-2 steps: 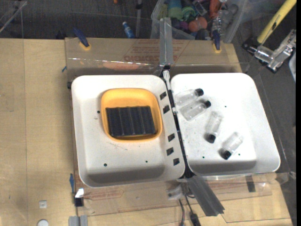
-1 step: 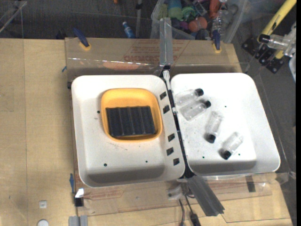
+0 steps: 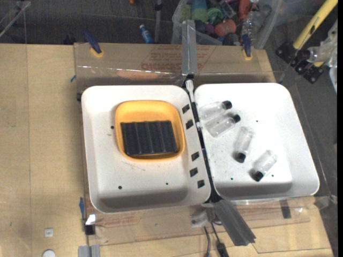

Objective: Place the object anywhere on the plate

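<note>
Camera view gives me nothing by which to judge the gripper's state, so I cannot tell it. Nearest the arm's side, the right bin (image 3: 278, 98) holds four clear vials (image 3: 222, 125) with black caps, all lying flat. Two have caps pointing up and right, two have caps toward the near edge, and their long axes are slanted. Farther off, in the left bin (image 3: 99, 143), sits the plate (image 3: 124, 111) with a dark ribbed slab (image 3: 148, 137) on it. No vial is on the plate, so the placing looks wholly undone.
</note>
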Available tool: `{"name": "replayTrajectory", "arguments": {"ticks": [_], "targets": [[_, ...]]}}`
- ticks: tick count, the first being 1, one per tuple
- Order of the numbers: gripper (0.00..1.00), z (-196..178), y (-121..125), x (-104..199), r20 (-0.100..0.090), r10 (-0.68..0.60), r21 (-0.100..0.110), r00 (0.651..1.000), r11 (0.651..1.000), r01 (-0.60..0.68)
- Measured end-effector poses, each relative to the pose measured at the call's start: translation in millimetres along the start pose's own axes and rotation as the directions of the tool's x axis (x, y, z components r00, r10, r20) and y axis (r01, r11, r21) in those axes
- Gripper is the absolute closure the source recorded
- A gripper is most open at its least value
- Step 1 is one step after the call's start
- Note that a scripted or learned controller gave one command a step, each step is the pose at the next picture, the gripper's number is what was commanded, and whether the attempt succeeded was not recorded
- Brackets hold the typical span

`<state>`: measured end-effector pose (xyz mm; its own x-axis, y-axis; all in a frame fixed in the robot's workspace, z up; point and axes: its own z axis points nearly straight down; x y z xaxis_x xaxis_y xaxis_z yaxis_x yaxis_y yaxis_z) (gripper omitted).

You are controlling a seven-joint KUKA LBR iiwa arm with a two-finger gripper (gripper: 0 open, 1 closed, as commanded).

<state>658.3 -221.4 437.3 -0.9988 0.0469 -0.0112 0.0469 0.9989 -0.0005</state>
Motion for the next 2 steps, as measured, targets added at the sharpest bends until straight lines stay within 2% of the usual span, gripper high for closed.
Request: {"name": "replayTrajectory", "arguments": {"ticks": [1, 2], "targets": [[1.0, 0.1, 1.1, -7.0, 0.001, -0.245, 0.0, 0.97, 0.97, 0.245], [1.0, 0.3, 0.5, -9.8, 0.001, -0.586, -0.001, 0.81, 0.81, 0.586]]}}
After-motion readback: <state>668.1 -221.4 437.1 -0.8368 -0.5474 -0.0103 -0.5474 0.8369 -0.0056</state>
